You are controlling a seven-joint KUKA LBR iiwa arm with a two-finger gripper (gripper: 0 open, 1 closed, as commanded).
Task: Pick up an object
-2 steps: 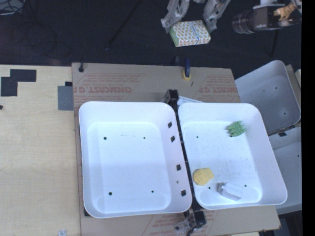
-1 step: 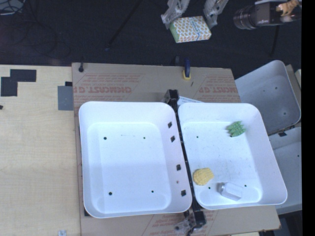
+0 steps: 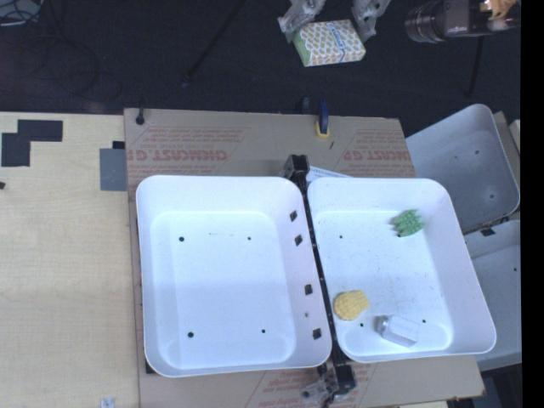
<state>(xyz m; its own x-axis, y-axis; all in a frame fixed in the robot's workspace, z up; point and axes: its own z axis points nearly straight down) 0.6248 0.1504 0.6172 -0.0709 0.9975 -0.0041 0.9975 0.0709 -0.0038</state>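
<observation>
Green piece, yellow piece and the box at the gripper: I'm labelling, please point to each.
Green piece (image 3: 408, 223), camera view, its middle.
Yellow piece (image 3: 350, 304), camera view, its top face.
Patterned box (image 3: 329, 42), camera view, its broad face, between the fingers of the gripper (image 3: 338, 17).

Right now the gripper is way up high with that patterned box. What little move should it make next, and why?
Probably a short lowering toward the left bin before releasing. The gripper sits high above the bench with the patterned box between its fingers, so the pick looks done. The green piece, yellow piece and grey piece lie in the right bin.
</observation>
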